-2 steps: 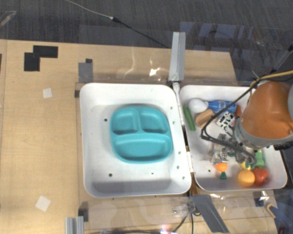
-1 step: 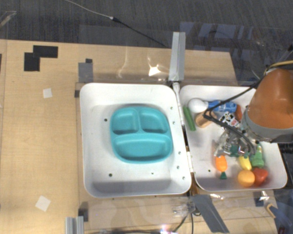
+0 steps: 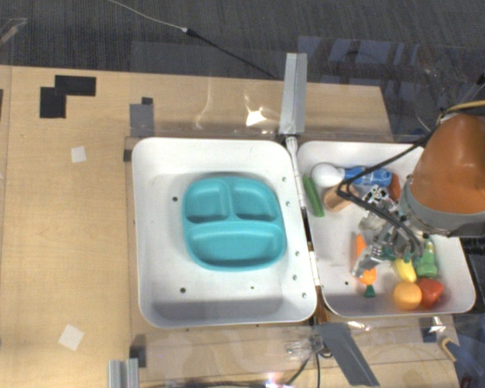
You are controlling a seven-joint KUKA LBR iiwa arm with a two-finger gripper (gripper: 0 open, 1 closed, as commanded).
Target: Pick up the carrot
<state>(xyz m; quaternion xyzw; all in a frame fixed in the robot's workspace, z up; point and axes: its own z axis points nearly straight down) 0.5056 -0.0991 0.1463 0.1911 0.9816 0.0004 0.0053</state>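
Likely the carrot [image 3: 360, 257] is light, stiff and smooth, best gripped across its middle, while whether the pincer [image 3: 377, 249] beside it is open cannot be told.

— Where is the arm [image 3: 461, 176] sitting?
— It is reaching in from the right edge, its orange band facing the camera and its grey wrist pointing down and left.
— And the gripper [image 3: 374, 253]?
— It is hanging low at the wrist's end, its tip angling leftward.
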